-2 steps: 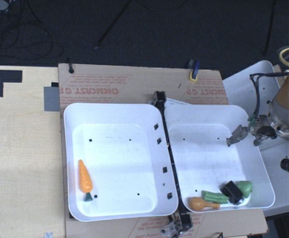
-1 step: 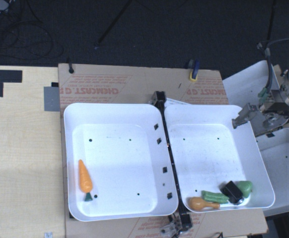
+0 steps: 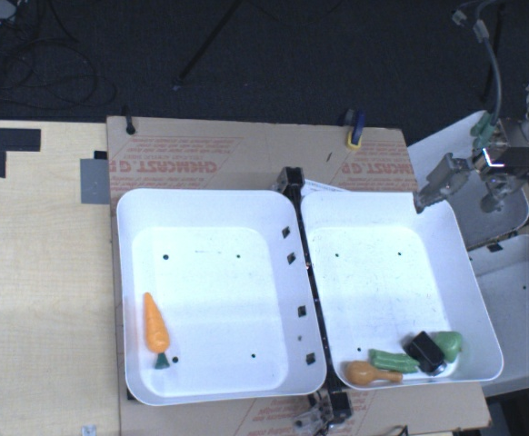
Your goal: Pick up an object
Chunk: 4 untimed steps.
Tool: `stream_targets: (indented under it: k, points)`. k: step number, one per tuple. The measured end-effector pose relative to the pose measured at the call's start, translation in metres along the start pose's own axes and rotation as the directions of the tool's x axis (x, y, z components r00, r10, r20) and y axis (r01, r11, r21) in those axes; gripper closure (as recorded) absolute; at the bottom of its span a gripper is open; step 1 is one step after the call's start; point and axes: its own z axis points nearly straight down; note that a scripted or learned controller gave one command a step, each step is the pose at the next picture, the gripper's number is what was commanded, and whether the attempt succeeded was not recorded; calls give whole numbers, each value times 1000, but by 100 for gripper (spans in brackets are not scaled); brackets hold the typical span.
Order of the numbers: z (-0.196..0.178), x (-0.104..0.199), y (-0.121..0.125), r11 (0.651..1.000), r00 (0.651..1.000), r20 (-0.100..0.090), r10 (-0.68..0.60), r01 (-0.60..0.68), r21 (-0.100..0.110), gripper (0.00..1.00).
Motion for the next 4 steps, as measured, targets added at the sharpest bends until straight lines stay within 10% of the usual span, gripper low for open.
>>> stream_targets:
  k: [1, 2, 3, 4]
  points:
    - [-41, 44, 2, 1000, 1000, 1, 7, -7, 9, 0]
    - [122, 54, -1, 999, 1000, 3, 12, -13, 32, 0]
    - [13, 96, 3, 1000, 1000, 0, 7, -7, 3, 0]
    - [9, 96, 3, 1000, 1000, 3, 6, -6, 17, 100]
